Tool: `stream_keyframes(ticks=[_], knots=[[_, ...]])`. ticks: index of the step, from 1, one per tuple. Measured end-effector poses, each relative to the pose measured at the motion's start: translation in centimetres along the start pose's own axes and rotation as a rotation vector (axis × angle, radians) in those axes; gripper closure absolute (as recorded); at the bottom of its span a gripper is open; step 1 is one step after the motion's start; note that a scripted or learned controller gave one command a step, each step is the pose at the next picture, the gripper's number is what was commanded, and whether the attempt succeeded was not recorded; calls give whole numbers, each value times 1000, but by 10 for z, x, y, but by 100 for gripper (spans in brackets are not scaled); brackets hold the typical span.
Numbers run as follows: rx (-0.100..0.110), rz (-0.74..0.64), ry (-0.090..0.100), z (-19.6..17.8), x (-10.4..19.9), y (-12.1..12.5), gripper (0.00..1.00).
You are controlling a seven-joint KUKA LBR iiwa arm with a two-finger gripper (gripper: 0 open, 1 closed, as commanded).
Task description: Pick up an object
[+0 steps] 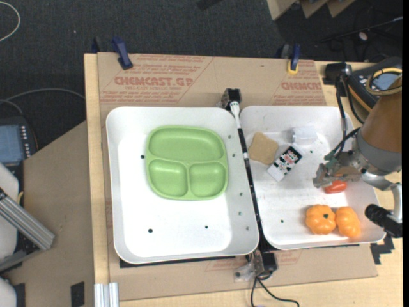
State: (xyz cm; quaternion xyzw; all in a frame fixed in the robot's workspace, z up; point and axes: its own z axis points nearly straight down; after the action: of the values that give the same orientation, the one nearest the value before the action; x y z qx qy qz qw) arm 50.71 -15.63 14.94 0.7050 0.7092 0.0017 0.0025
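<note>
My gripper [331, 174] hangs low over the right side of the right bin [281, 203], at the end of the grey arm with its orange band. A small red object [335, 186] shows just under and in front of the gripper, partly covered by it. I cannot tell whether it is touching the gripper. Two orange pumpkin-like pieces [332, 220] lie side by side near the bin's front right corner. A tan square [262, 148], a white and black packet [285, 162] and a clear plastic piece [305, 135] lie in the back half of the same bin.
The left bin [128, 222] holds a green divided plate [187, 162] in its back half. A black divider rail [245, 165] runs between the bins. Cables and arm hardware crowd the right edge near the bin's back corner [348, 85].
</note>
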Motion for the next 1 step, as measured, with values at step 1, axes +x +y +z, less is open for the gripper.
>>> stream_keyframes(ticks=[1], knots=[[0, 5, -2, -8, -4, -1, 100]])
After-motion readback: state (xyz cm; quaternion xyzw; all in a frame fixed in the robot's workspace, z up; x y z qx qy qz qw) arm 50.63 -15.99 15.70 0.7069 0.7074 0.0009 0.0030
